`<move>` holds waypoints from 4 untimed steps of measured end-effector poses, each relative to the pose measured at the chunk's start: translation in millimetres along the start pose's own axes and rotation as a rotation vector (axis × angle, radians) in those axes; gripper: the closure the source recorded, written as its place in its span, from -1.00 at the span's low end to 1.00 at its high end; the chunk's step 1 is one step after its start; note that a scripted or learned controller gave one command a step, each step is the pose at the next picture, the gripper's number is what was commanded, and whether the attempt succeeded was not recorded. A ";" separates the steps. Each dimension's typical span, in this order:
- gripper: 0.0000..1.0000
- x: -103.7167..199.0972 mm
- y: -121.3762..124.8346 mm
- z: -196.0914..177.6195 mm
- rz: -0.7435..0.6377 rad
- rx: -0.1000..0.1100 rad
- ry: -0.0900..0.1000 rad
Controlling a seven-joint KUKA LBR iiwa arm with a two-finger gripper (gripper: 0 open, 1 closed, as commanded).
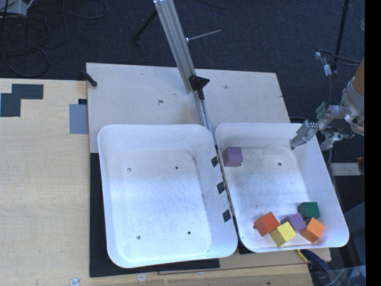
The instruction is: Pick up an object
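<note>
Setting: pale bench on dark floor, bearing two shallow white bins side by side, with a slanted aluminium rail rising behind them.
Nearest candidate: purple cube, alone at the far-left corner of the right bin, just beside the divider, with bare floor on its other sides.
Other candidates: cluster at that bin's near-right corner, namely orange-red cube, yellow cube, lilac cube, green cube and orange cube, touching or nearly so.
Left bin: left bin holds no blocks.
Tool: gripper hangs over the right bin's far-right rim; whether its fingers are apart or together cannot be told. Nothing visible between them.
Key relation: purple cube lies to the gripper's left in view, across the bin's far end; the cluster lies toward the viewer, along the right wall.
Judgement: the lone cube probably offers the cleaner grasp, the crowded cluster risking a nudge.
</note>
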State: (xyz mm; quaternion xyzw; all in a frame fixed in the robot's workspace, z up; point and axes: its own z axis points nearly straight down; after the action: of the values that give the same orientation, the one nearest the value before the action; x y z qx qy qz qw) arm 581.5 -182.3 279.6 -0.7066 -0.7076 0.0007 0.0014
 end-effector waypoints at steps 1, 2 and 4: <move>-1.00 10.9 -25.4 34.2 0.003 0.004 0.001; -1.00 69.1 -14.2 42.7 -0.004 0.001 0.002; -1.00 108.3 -64.3 88.1 -0.006 -0.003 0.003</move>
State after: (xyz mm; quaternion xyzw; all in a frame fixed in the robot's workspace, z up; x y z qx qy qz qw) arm 516.8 -74.0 191.8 -0.7046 -0.7096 -0.0012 0.0015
